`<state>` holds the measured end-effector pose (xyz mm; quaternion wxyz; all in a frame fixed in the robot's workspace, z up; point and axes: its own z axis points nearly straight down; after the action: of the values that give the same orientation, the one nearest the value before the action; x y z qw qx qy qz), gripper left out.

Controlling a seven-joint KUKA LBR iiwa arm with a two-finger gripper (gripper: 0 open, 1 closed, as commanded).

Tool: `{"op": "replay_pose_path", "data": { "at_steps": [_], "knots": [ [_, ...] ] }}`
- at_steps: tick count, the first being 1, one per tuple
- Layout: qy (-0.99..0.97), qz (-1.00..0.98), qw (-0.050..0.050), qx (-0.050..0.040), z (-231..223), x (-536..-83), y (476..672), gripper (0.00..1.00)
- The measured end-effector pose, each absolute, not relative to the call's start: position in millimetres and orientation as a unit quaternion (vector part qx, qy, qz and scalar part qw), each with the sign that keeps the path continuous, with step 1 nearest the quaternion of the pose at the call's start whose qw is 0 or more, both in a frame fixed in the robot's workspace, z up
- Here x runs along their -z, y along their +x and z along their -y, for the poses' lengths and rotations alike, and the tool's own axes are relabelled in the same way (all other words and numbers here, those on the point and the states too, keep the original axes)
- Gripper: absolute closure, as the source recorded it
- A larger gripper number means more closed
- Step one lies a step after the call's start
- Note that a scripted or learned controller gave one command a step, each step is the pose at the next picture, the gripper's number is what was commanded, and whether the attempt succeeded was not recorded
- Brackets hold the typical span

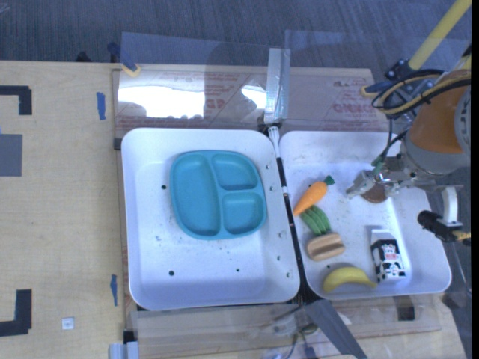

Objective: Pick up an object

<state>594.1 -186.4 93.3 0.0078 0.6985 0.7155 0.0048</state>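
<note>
Over the right bin [430, 275], the grey arm [438, 126] reaches in from the right with its orange band showing, and the tool [372, 187] sits low near the bin's upper middle. Whether the tool is spread or pressed together, I cannot tell from this angle; a small brownish thing [374, 195] lies right at its tip, too blurred to name. Just left of it, the toy carrot [312, 195] lies at a slant, green top pointing up and right. Touching the carrot's lower end is a green ridged vegetable [316, 219], and right below that a hot dog bun [325, 247]. Down at the near edge, a yellow banana [347, 277] curves along the bin wall. Beside it to the right, a small milk carton [387, 256] with a cow print lies near the tool's lower side. In the left bin [142, 223], a blue divided plate [218, 194] rests in the middle.
</note>
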Motion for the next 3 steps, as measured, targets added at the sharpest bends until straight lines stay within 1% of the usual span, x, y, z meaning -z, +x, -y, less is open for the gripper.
{"op": "replay_pose_path", "data": {
  "at_steps": [1, 2, 3],
  "knots": [
    [0.698, -0.716, 0.013, -0.0055, 188.2, -106.0, 596.2, 1.00],
    [0.765, -0.644, 0.001, -0.0019, 102.7, -125.5, 615.1, 1.00],
    [0.766, -0.643, 0.001, -0.0003, 106.2, -124.7, 613.9, 0.00]
  ]
}}
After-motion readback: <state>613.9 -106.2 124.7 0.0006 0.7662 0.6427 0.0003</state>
